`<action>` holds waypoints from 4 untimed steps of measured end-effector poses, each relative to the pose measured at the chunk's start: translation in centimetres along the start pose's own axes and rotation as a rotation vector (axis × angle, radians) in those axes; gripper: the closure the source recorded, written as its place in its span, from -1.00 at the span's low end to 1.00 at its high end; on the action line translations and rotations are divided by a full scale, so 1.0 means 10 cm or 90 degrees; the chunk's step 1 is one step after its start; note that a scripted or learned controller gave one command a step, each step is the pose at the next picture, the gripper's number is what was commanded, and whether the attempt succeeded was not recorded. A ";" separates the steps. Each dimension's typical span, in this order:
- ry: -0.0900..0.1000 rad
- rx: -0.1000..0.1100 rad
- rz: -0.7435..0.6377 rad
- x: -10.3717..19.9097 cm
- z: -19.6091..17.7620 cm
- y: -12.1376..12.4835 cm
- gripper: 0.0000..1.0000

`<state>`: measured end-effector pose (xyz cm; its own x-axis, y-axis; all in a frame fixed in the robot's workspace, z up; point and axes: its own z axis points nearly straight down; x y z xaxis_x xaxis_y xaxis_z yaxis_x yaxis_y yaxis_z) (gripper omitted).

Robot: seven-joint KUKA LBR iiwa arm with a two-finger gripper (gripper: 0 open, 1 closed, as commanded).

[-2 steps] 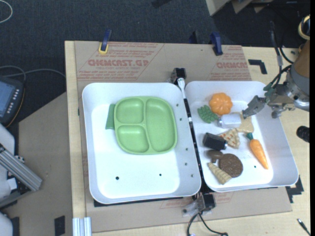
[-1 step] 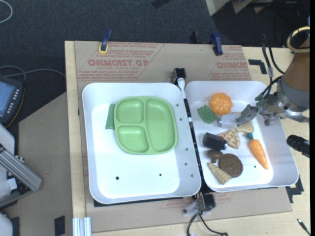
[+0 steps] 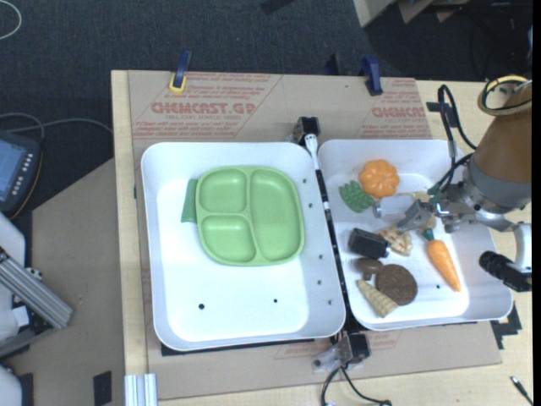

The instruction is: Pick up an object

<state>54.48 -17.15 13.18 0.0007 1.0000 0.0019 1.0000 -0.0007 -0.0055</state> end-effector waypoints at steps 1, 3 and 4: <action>0.002 -0.004 -0.001 0.01 0.46 0.02 -1.00; -0.003 -0.007 -0.001 0.05 -0.15 0.02 1.00; -0.002 -0.007 -0.002 0.13 -0.61 0.03 1.00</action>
<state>54.77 -15.90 19.31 -0.0017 1.0000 -0.0019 1.0000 0.0017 0.0052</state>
